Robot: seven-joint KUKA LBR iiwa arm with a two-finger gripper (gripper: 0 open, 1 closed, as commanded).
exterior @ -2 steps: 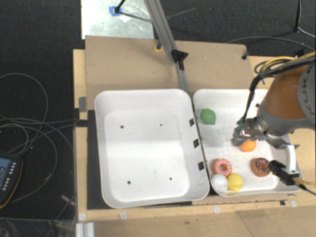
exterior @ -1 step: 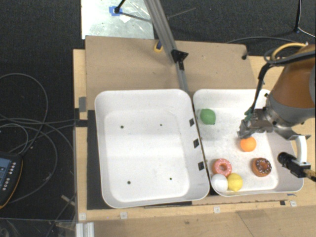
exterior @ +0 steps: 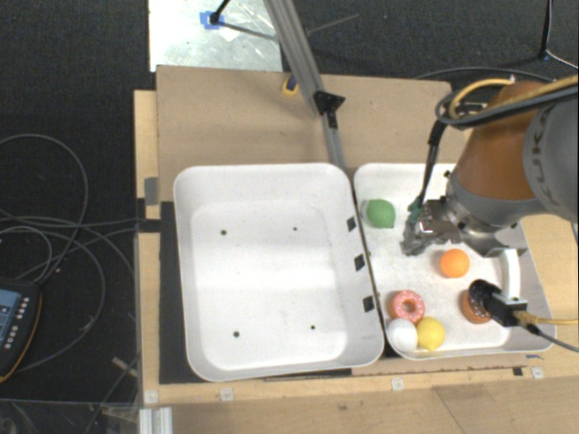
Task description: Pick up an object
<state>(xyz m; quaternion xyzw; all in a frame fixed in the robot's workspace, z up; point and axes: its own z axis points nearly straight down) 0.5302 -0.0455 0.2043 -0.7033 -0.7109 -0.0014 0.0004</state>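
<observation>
The right bin [exterior: 391, 177] holds a green ball [exterior: 380, 212], an orange ball [exterior: 454, 263], a pink frosted donut [exterior: 407, 306], a white ball [exterior: 402, 335], a yellow ball [exterior: 431, 334] and a brown donut [exterior: 472, 305] partly behind a black cable fitting. My gripper [exterior: 415, 239] hangs low over the bin's middle, between the green ball and the orange ball, to the right of the green one. Nothing shows between its fingers.
The left bin [exterior: 262, 269] sits beside it, sharing a clipped middle wall. A grey camera pole [exterior: 298, 52] slants over the bench's back. Cables loop above the arm's orange band [exterior: 498, 161].
</observation>
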